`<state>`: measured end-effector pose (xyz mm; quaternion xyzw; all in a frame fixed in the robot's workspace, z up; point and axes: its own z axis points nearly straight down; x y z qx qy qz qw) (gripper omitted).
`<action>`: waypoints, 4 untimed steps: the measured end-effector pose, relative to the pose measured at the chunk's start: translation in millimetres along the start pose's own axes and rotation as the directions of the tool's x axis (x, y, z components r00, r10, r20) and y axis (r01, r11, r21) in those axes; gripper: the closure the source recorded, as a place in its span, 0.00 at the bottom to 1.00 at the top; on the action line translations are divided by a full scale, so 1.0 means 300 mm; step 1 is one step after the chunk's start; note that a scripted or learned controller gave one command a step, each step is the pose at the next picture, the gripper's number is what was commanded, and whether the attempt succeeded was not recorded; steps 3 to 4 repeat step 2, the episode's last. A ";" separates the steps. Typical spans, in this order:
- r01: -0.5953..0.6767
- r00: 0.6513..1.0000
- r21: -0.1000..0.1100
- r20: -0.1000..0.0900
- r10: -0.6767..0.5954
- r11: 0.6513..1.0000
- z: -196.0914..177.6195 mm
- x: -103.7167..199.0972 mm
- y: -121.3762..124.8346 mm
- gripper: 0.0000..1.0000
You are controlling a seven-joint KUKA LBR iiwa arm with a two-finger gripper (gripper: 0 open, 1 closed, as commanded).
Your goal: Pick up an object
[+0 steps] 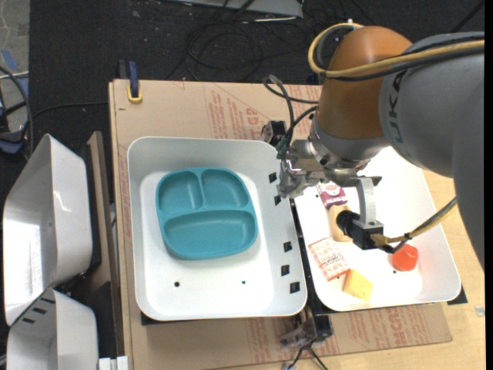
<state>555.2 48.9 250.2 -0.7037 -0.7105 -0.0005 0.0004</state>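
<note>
In the right white bin (431,199) lie a red-and-white packet (330,257), a yellow wedge (357,285), an orange-red piece (405,258), a small purple-and-white packet (333,196) and a beige piece (336,220). My gripper (325,182) hangs low over the upper left part of this bin, just above the purple-and-white packet. The big orange and grey wrist hides most of the gripper from above. I see no object lifted off the bin floor.
The left white bin (146,276) holds a teal divided plate (206,211). Both bins rest on a cardboard sheet (200,110). Two more white bins (42,214) stand off the bench at the left. Cables run across the dark floor behind.
</note>
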 end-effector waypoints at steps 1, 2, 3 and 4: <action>-0.001 1.000 0.002 0.000 0.001 1.000 0.014 0.156 -0.031 1.00; -0.006 1.000 0.001 0.002 0.006 1.000 0.013 0.145 -0.029 0.00; -0.006 1.000 0.001 0.002 0.006 1.000 0.013 0.145 -0.029 0.00; -0.006 1.000 0.001 0.002 0.006 1.000 0.013 0.145 -0.029 0.00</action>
